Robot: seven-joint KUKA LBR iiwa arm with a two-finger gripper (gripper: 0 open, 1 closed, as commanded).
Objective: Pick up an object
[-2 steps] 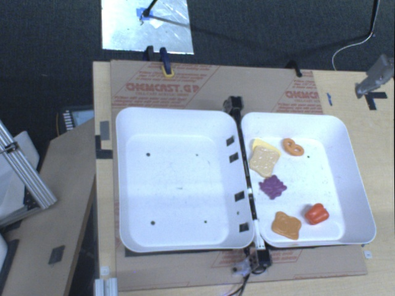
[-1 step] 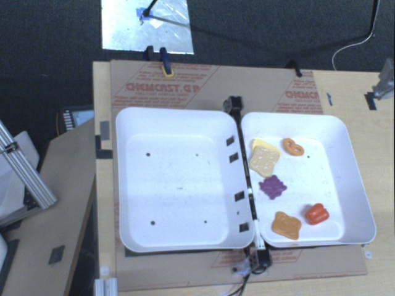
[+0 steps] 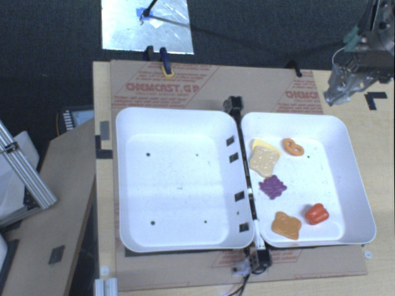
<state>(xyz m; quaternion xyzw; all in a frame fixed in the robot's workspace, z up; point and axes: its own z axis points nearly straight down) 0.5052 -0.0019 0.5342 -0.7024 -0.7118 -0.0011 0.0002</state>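
At the upper right of the frame, the gripper [image 3: 341,94] hangs above the worktop [image 3: 259,82], outside the back corner of the right bin [image 3: 355,159] and well apart from everything inside it. The left bin [image 3: 179,184] is beside it, and the two meet along the middle.

All the candidates for picking lie in the right bin: a pretzel [image 3: 293,147] near the back, a cracker [image 3: 264,160] resting over a yellow cheese slice [image 3: 264,145], a purple piece [image 3: 272,187] in the middle, a toast slice [image 3: 286,225] at the front, and a red pepper [image 3: 317,214] just beside it.

Several things could go wrong, in my judgement. Most of the objects look thin and flat, so closing on them may scrape the floor of the bin and slide over the top. The cracker and the cheese overlap, so a grasp there may take both or push one away. The toast and the pepper are near the front wall, which may block a descent.

The metal end of the gripper is blurred and seen from the side, so I cannot tell if the fingers are spread or pressed together. Nothing appears to be held.
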